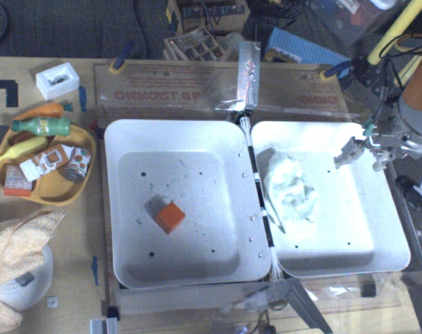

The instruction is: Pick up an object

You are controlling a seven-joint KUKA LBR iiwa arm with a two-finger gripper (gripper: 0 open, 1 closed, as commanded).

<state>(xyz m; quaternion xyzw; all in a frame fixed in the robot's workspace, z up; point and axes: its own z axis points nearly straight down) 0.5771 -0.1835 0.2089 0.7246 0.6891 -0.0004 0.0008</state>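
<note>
Cloth [291, 190] lies crumpled just left of and below the hand [361, 152].
Whether the hand is open I cannot tell; it hangs above the right bin [384, 249], likely poised to descend.

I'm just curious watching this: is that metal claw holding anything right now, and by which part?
Nothing is held. The gripper hangs over the right bin; the orange block lies in the left bin.

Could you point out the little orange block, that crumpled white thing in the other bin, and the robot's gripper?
orange block [171, 217]: camera view, middle of its top face.
crumpled white thing [292, 190]: camera view, centre of the wad.
gripper [363, 152]: camera view, the metal head above the right bin.
</note>
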